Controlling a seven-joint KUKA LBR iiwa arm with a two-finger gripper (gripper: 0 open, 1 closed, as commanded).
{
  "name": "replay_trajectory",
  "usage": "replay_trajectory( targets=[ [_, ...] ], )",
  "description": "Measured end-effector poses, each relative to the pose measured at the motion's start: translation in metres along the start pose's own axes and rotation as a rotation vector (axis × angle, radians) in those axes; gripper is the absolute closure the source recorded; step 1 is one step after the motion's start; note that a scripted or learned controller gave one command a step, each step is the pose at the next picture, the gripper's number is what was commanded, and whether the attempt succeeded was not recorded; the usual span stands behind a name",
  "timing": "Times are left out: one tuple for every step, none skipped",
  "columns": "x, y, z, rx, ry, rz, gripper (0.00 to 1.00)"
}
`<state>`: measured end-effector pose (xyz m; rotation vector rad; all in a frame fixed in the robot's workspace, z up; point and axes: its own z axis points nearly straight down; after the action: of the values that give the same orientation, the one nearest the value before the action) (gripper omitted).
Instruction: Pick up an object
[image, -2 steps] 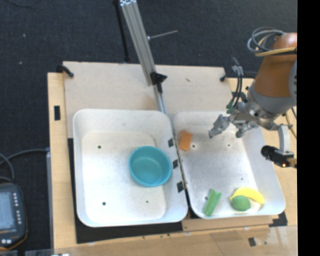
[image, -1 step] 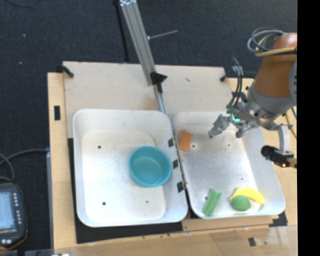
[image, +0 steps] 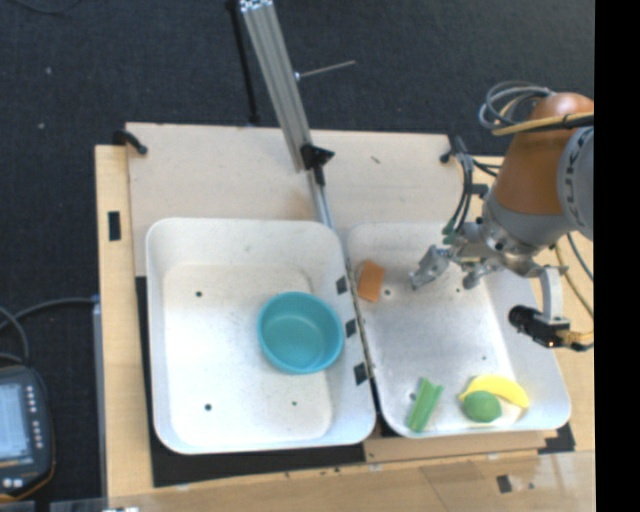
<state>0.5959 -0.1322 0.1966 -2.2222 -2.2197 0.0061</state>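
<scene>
Orange block (image: 370, 281) leans against the right bin's (image: 528, 352) left wall, just beside the gripper (image: 430, 270), whose fingers look parted and hold nothing. A descent this near the wall risks clipping it or nudging the block aside.

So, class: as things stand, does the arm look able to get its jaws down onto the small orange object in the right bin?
Probably yes. The gripper hovers over the right bin, close beside the orange object, with bare bin floor between them. The object sits near the bin's left wall, which could crowd the jaws.
</scene>
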Motion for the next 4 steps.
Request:
replay_trajectory(
  targets=[
    [-0.009,-0.002,0.045,-0.001,0.000,0.000,0.00],
    [-0.010,-0.003,0.097,0.001,0.000,0.000,0.00],
    [-0.011,-0.002,0.083,-0.007,0.001,0.006,1.00],
    [-0.018,-0.005,0.021,-0.010,0.000,0.003,1.00]
  ],
)
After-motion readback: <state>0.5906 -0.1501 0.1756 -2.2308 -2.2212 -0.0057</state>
